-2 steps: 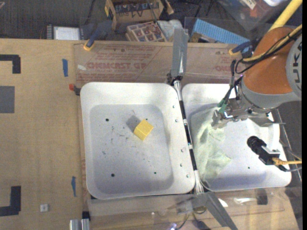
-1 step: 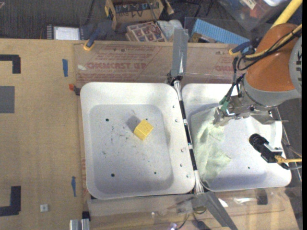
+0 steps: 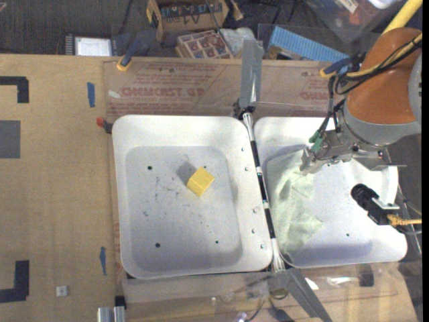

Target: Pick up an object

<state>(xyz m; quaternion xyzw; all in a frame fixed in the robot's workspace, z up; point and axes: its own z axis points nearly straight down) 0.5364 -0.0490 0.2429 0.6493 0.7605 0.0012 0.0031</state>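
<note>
The surface [image 3: 53, 200] under me is pale brown board. Two shallow white bins sit on it side by side, touching along their inner rims: the left bin [image 3: 127, 180] toward nine o'clock, the right bin [image 3: 382, 247] toward three. A flattened cardboard sheet [image 3: 174, 89] with red lettering lies at twelve o'clock behind both. Black tape marks [image 3: 17, 89] and blue tape bits [image 3: 91, 94] dot the far nine o'clock side.

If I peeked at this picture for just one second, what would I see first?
Probably the small bright yellow block, sitting alone near the middle of the left shallow white bin. Next, the big grey robot arm with its orange band, reaching in from the right over the right shallow white bin. Below the arm, a crumpled pale green cloth lies along that bin's left side.
</note>
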